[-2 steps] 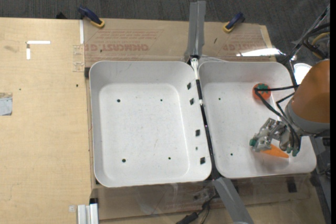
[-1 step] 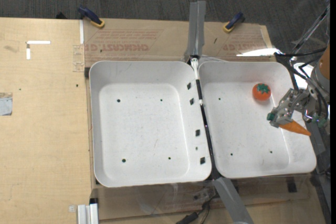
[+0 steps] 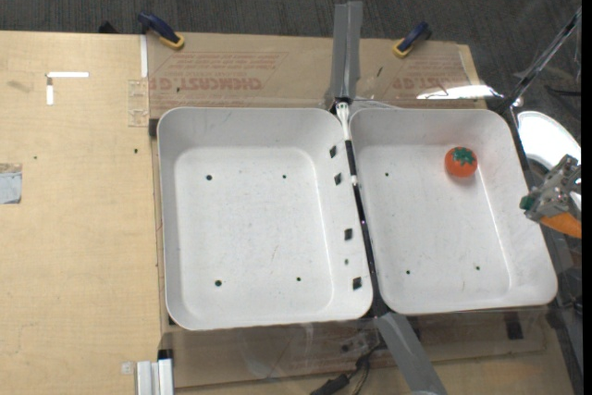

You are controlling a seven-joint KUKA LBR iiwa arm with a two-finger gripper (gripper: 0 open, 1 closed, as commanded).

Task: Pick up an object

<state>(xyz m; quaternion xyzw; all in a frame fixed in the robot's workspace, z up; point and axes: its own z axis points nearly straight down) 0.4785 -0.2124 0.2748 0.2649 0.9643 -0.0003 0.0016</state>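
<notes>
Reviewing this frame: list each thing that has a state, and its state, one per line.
orange ball: resting loose in the right bin, near its far right corner, not held.
right bin: upright, holds the ball.
left bin: upright, beside the right bin.
pincer: at the right bin's right rim, apart from the ball; holds nothing visible.

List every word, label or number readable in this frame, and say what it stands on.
"CHEMCAST GP": red print on the brown sheet behind the left bin, upside down in this view; my best reading.
Red print on the brown sheet behind the right bin: washed out by glare, unreadable.
Orange toy: no text.
Both bins: no text.
</notes>
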